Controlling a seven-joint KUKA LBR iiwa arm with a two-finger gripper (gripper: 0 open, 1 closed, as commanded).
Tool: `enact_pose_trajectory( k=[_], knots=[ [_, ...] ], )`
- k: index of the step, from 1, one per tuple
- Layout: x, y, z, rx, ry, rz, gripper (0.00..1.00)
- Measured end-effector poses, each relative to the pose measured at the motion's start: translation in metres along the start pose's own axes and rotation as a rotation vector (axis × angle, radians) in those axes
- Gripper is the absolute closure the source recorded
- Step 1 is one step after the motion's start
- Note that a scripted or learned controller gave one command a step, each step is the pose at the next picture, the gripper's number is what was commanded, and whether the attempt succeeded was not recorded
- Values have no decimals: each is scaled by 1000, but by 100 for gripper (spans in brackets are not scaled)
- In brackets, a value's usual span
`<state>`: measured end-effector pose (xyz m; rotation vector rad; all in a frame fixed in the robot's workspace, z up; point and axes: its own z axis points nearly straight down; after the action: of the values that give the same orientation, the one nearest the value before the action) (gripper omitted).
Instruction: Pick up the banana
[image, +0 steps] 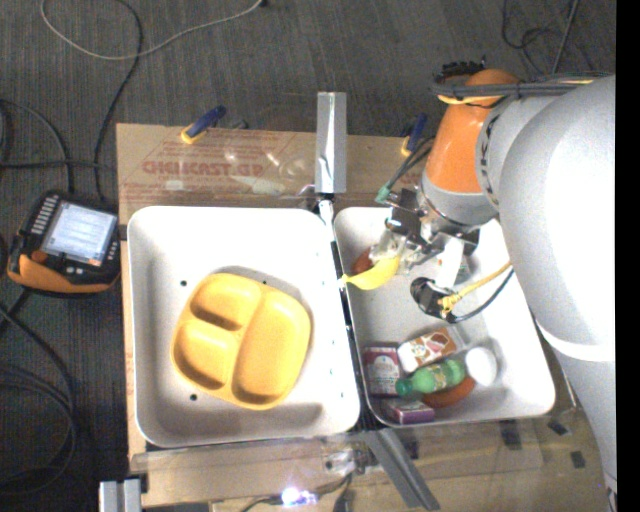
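The yellow banana (370, 276) hangs over the left edge of the right bin (520, 330), its tip reaching toward the divider between the two bins. Its upper end sits between the fingers of my gripper (393, 250), which is shut on it. The gripper comes down from the grey wrist with the orange band (462, 150) at the back of the right bin. The banana appears lifted off the bin floor.
A yellow divided plate (243, 340) lies in the left bin (150, 260). At the right bin's front lie a maroon box (382, 368), a red-and-white packet (430, 350), a green bottle (436, 380) and a white object (482, 365). A metal post (331, 150) stands behind the bins.
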<state>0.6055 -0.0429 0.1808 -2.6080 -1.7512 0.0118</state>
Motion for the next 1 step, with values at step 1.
enact_pose_trajectory(
  k=[1],
  knots=[
    [55, -29, -24, 1, -1, 301, 100]
  ],
)
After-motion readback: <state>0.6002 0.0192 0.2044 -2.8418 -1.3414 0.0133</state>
